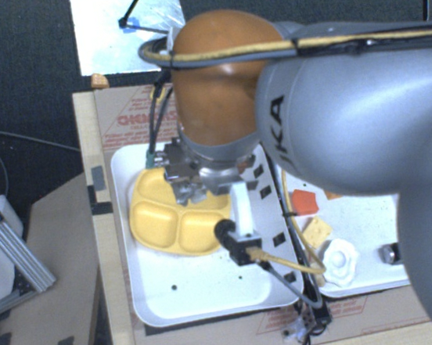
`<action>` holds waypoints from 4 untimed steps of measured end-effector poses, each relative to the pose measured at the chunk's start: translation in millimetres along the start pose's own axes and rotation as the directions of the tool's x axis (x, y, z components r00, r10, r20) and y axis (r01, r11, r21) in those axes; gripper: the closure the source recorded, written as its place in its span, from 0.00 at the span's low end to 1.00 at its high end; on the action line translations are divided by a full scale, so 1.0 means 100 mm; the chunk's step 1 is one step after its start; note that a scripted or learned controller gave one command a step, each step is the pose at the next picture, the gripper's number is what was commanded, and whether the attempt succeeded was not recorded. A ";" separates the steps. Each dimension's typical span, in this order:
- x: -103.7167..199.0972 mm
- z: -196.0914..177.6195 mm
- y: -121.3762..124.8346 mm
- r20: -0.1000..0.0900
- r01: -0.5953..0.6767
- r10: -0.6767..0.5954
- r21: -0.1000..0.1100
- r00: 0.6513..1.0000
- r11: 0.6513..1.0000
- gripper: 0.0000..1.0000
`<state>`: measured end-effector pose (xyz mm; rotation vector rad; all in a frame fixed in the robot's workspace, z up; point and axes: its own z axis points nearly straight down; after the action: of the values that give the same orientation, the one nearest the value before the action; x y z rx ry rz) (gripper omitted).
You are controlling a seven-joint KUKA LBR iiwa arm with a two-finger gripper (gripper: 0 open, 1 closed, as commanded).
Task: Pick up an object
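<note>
Cardboard sheet (126, 116) lies under the bins; paper (106, 28) behind.

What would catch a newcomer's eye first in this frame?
The big grey arm with its orange band fills the upper right, reaching down over the left bin. Under it lies a yellow divided plate. In the right bin sit an orange piece and a white lump.

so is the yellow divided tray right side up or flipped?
Right side up: the yellow tray lies flat in the left bin, compartment hollows facing the camera, partly hidden under the wrist.
</note>
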<state>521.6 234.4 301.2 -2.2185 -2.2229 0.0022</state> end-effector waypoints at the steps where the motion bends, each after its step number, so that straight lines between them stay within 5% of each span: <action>1: 0.00 -1.21 0.32 -0.006 0.002 -0.003 -0.018 1.000 1.000 1.00; 2: -0.01 -0.57 1.01 -0.001 -0.002 0.002 -0.006 1.000 1.000 1.00; 3: -0.40 -1.33 1.36 -0.002 -0.003 0.003 -0.012 1.000 1.000 1.00; 4: 0.02 -0.71 1.23 -0.001 0.004 -0.004 0.000 1.000 1.000 1.00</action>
<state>644.5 236.6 372.0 -2.2128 -2.2271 0.0015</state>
